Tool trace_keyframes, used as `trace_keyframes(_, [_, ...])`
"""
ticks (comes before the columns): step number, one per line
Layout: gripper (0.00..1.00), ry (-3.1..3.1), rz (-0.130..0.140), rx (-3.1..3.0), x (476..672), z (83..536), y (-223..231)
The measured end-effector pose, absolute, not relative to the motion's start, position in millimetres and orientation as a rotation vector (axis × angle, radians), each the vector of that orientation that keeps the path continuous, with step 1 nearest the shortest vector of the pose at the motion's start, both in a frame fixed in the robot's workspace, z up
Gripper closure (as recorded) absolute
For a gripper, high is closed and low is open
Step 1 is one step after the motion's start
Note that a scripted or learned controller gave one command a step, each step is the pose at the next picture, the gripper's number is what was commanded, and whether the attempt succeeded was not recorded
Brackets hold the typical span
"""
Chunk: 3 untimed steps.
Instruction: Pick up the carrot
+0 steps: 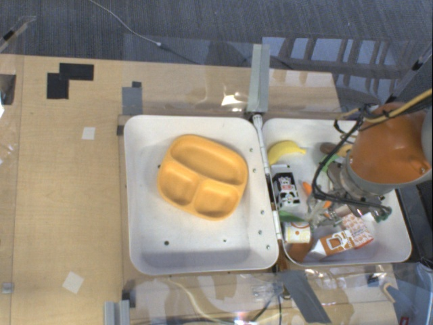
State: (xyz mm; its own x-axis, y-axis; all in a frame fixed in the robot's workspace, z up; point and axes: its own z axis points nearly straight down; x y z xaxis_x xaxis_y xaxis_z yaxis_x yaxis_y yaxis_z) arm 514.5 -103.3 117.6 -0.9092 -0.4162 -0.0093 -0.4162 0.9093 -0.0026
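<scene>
The carrot [308, 189] shows as a small orange piece in the middle of the right bin [403, 249], largely hidden under the arm. My gripper [325, 205] is low in the right bin, just right of that piece, beneath the grey wrist and its orange band [389, 151]. Whether anything is held is hidden by the wrist.
A yellow fruit [286, 151] lies at the right bin's back left. A black-and-white pack [286, 188], a green item [291, 216] and a small cup [298, 233] line its left wall. An orange carton [346, 238] lies at the front. A yellow divided plate [201, 176] sits in the left bin [145, 249].
</scene>
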Motion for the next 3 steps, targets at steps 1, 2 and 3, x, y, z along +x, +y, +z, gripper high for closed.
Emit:
trace_keyframes(1, [1.00, 2.875, -0.024, -1.199, 527.8, 95, -105])
trace_keyframes(2, [1.00, 2.902, -0.006, -1.180, 515.9, 122, -106])
trace_keyframes(3, [1.00, 2.705, -0.027, -1.558, 529.9, 95, -91])
